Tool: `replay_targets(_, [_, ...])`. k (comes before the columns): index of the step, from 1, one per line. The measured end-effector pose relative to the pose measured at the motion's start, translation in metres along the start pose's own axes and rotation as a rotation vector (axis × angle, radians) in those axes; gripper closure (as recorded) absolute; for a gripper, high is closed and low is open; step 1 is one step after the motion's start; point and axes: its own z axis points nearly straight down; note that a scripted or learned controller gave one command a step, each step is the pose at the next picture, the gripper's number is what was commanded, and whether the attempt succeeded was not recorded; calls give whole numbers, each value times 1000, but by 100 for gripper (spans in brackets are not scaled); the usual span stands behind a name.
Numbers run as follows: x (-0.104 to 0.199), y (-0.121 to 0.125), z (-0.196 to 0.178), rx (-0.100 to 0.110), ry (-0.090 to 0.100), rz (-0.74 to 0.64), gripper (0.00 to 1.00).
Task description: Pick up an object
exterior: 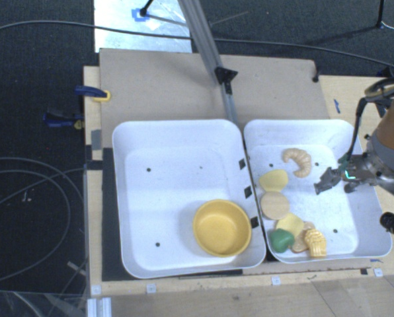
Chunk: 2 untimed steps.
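From the camera view, my tool hangs over the bare middle of the right bin, on the end of my arm reaching in from the bin's right side. I cannot tell how far it is open, and nothing visible sits in it.

The nearest thing to pick is the curved tan pastry, just left of my tool and a little toward the bin's far edge; its long axis arcs from the bin's far left down toward the near side. No object lies between it and my tool.

Along the bin's left wall lie a pale yellow piece, then a round tan disc, and at the near left corner a green piece touching a yellow wedge and a ridged yellow toy. That cluster is crowded, so I judge it the harder grasp.

The left bin holds a yellow bowl near the divider, farther from my tool than the pastry.
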Motion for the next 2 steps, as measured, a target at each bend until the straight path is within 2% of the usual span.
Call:
replay_targets(1, [0, 0, -1, -2, 0, 0, 0])
replay_targets(2, [3, -5, 43, 2, 1, 4, 0])
